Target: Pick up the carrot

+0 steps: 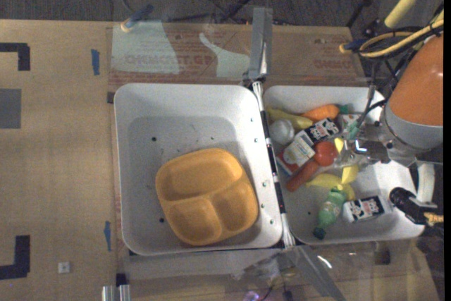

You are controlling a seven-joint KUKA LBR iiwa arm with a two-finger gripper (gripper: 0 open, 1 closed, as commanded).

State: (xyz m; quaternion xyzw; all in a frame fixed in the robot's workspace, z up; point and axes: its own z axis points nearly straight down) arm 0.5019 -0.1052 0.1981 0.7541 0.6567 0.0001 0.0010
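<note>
the carrot (321, 111) lies at the upper middle of the right bin (394, 225), touching a yellow banana-like piece (285, 115) and just above a small milk carton (324, 130). the gripper (358, 146) hangs at the right of the frame, below and right of the carrot, over a crowd of toys, and i cannot tell how it is set. the likely trouble is closing on the wrong thing, the red pepper-like piece (308, 170) or a carton, or nudging the carrot against the bin's far wall.
</note>
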